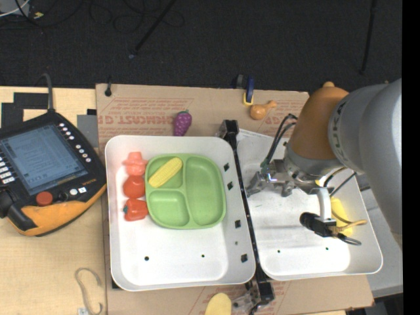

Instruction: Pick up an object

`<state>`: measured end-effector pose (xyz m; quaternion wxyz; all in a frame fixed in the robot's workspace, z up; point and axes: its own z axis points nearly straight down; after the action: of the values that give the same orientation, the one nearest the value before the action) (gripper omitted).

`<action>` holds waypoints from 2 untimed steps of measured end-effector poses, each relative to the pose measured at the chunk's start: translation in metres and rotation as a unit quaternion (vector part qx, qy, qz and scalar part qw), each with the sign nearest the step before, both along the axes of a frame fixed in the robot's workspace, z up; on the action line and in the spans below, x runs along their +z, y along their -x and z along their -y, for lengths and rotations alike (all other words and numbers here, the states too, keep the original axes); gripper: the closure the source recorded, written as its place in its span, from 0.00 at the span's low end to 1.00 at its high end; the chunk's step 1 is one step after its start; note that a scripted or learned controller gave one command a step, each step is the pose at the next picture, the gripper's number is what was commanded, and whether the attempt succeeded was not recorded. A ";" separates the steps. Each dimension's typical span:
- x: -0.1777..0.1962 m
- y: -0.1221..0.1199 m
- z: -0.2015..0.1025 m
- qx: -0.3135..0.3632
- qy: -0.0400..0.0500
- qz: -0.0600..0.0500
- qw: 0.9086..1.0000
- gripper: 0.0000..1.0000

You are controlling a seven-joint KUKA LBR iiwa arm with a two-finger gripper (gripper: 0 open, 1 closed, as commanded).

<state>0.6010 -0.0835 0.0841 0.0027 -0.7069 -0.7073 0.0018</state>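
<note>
The left bin (170,261) holds a green divided plate (197,202) with a yellow corn cob (164,170) lying in its upper left compartment. Beside the plate, along the bin's left side, sit a pale pink toy (134,163), an orange-red one (133,187) and a red one (136,209). My gripper (270,182) hangs low over the upper left part of the right bin (295,258), just right of the divider between the bins. The orange-banded wrist (315,133) rises behind it. Nothing shows in the gripper.
A purple grape toy (182,122) and a small orange toy (261,110) lie on the cardboard behind the bins. A yellow object (218,304) sits in front of them. A teach pendant (46,169) lies to the left on the bench.
</note>
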 end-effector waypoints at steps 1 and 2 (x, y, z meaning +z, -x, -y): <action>0.013 -0.001 0.002 -0.003 0.000 0.001 1.000 1.00; 0.056 0.001 -0.002 -0.001 0.000 0.004 1.000 1.00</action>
<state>0.6002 -0.0814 0.1405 -0.0003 -0.7073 -0.7070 -0.0006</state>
